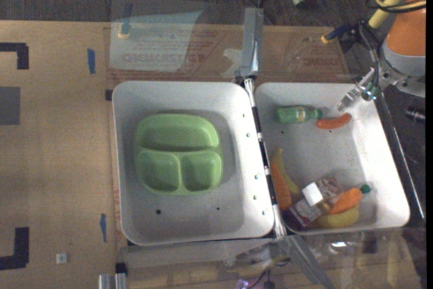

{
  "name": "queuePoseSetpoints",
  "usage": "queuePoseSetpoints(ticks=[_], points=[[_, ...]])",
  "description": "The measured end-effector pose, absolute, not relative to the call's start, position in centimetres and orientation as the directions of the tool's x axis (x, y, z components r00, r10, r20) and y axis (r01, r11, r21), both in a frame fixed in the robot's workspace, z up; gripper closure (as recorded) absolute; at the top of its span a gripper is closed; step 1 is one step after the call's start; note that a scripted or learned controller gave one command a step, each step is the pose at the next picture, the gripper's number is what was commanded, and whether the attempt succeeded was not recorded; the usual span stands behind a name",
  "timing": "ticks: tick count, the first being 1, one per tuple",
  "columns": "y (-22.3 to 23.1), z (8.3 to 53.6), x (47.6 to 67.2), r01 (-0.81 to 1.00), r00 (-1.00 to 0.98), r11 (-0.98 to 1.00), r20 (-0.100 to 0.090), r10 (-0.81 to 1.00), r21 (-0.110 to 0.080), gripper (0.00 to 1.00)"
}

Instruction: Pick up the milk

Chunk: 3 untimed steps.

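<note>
The milk, a small carton lying tilted among toy food, looks light and stiff, best pinched across its flat sides, while the tool hovers well apart, its opening impossible to judge.

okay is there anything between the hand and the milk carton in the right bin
Nothing stands on the bare bin floor between the hand and the milk. But a carrot lies against the carton, with a yellow banana-like piece below, crowding a grasp.

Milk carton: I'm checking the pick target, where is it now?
The milk carton lies in the right bin, at its front edge, touching a carrot and a banana.
</note>
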<state>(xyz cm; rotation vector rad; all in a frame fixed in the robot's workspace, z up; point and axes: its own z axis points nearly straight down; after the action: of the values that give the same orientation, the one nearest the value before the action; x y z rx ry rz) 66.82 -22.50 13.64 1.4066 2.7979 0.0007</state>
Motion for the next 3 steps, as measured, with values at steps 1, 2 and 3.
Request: queuePoseSetpoints(ticks=[1, 2, 3], points=[[-22.4, 36.8, 66.8, 0.9, -0.436, 0.436, -0.006, 0.9, 0.005, 1.0], [-22.0, 41.1, 66.9, 0.788, -0.616, 0.616, -0.01, 0.788, 0.005, 1.0], [-22.3, 40.4, 59.4, 0.71, -0.704, 0.704, -0.006, 0.71, 0.002, 1.0]])
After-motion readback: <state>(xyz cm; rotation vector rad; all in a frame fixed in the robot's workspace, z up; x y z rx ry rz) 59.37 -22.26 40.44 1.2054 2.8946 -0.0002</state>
